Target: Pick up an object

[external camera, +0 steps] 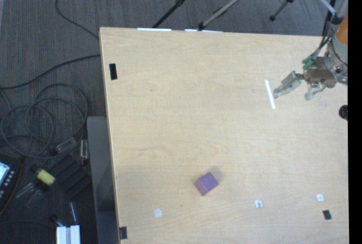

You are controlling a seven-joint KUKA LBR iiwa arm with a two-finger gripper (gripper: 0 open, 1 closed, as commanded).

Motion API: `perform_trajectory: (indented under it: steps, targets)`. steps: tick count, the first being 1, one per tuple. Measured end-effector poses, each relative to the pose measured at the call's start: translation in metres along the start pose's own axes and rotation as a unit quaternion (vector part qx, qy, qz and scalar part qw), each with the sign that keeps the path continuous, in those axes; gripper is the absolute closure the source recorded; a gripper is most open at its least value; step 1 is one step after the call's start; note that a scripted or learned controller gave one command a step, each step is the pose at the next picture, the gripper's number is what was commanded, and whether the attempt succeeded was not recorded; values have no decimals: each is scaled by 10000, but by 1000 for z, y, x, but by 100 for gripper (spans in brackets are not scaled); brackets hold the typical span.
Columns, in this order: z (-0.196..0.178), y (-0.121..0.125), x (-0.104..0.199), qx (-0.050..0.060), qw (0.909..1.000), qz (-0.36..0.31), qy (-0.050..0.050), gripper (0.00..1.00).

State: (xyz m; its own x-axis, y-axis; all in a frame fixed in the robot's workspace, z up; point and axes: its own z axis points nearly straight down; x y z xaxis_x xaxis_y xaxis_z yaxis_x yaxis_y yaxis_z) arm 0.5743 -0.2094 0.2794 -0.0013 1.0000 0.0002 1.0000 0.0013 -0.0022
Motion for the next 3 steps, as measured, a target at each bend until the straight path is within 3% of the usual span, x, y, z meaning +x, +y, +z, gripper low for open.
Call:
perform_trajectory:
  steps: [1,2,3]
  targets:
    - [100,29,15,4,10000,-78,-6,0]
    - [124,-19,35,7,9999,143,-4,0]
    - [198,-82,98,23,9944,1052,9,0]
